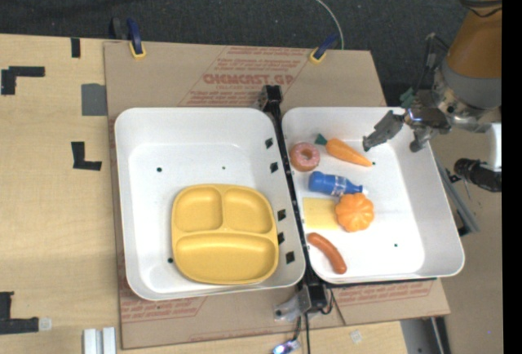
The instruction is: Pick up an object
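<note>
Your gripper (400, 132) hovers over the right bin's (424, 222) far right corner, jaws spread apart, gripping nothing.
The carrot (348, 152) lies just left of it, beside the donut (305, 156).

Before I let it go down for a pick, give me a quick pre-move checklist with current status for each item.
1. Gripper free of any load: ok, nothing sits between its fingers, which are spread open.
2. Gripper over the bin holding the toys: ok, it hangs above the far right corner of the right bin.
3. Gripper lined up over a target: not ok, the carrot, the nearest item, lies to its left.
4. Targets separated enough for a clean grasp: not ok for the pumpkin, crowded by the blue bottle and yellow slab; ok for the sausage and donut.
5. Height above the bin floor: cannot tell.
</note>
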Controlling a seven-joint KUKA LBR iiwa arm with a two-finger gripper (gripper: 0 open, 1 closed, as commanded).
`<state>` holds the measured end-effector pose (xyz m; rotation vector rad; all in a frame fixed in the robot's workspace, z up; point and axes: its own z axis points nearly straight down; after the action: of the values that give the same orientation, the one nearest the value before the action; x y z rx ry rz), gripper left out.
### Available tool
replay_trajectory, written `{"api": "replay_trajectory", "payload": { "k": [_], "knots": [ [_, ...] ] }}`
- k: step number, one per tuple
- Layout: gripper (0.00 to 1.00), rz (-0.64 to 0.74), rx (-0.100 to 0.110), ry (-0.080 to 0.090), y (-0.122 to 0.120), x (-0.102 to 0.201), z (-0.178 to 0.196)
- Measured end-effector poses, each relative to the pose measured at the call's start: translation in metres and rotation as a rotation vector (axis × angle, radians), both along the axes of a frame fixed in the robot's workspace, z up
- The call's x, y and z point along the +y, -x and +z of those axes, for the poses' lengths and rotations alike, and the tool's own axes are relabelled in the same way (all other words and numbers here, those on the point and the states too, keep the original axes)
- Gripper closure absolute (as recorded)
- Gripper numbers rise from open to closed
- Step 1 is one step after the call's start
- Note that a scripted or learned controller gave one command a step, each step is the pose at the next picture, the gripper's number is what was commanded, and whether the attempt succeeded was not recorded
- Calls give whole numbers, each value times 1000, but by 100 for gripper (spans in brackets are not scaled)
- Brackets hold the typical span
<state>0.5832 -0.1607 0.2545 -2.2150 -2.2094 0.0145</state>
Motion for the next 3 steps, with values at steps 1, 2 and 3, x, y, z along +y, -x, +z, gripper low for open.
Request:
{"api": "replay_trajectory", "payload": {
  "k": [1,2,3],
  "knots": [
    [0,4,-12,2,-2,1,7],
    [0,3,-6,2,-7,1,-58],
    [0,3,-5,1,2,9,-115]
  ]
}}
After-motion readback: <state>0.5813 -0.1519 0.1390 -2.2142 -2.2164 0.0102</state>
